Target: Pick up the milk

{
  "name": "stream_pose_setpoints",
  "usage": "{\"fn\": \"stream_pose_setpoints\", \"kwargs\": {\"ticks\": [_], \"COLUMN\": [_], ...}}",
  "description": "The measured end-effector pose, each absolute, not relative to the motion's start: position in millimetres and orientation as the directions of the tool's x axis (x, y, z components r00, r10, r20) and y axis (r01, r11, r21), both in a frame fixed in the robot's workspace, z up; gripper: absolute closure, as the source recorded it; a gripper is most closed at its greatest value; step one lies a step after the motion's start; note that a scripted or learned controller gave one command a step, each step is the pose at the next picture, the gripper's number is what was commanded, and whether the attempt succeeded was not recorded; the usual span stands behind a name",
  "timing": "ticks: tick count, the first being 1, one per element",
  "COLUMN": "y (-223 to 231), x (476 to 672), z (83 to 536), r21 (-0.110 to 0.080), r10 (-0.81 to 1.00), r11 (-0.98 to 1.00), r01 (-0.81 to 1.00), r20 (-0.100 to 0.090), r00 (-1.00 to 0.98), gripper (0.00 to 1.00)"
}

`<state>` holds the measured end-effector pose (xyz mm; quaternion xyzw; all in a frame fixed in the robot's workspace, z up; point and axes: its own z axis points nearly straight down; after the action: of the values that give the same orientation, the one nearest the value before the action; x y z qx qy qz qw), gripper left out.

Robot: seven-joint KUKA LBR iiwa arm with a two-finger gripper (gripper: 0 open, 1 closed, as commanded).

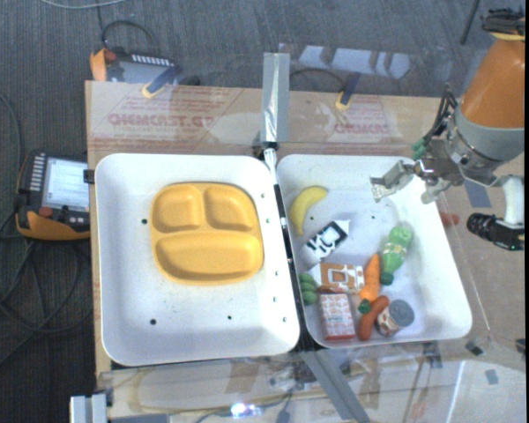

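Two shallow white bins were seen side by side on the bench. The left bin (115,263) was occupied by a yellow compartment tray (208,233); the right bin (454,298) held a scatter of small food items. The arm (498,91) was seen reaching in from the right, its gripper (407,180) poised over the upper right part of the right bin, with the fingers spread apart and nothing caught between them.

The milk (327,237), taken to be the small black-and-white patterned carton, was lying tilted near the left wall of the right bin, just below a banana (307,204) and just above an orange-and-white box (341,277). That identification was made with some reserve, since the print on the carton could not be read at this size. A red box (336,315), a carrot (371,274), a green bottle (395,245) and a small grey tin (399,312) were grouped lower down and to the right.

The approach was judged to be the step in hand, the gripper being well apart from the carton. A good grasp would be helped if the fingers were carried leftward and downward, turned to straddle the carton's narrow sides, and lowered clear of the banana and the bin wall before being closed.
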<state>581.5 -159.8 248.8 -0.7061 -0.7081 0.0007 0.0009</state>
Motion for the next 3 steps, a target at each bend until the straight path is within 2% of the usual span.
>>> {"fn": "stream_pose_setpoints", "kwargs": {"ticks": [1, 2, 3], "y": [-103.8, -97.5, -105.6], "x": [585.9, 563.8, 494.4], "z": [97.7, 90.7, 92.8], "r21": [-0.001, 0.018, 0.033], "r10": [0.999, 0.997, 0.986], "r11": [0.042, 0.082, 0.165], "r01": [0.999, 0.996, 0.986], "r20": [0.001, -0.008, -0.010], "r00": [-0.042, -0.082, -0.164], "gripper": [0.00, 0.00, 0.00]}}
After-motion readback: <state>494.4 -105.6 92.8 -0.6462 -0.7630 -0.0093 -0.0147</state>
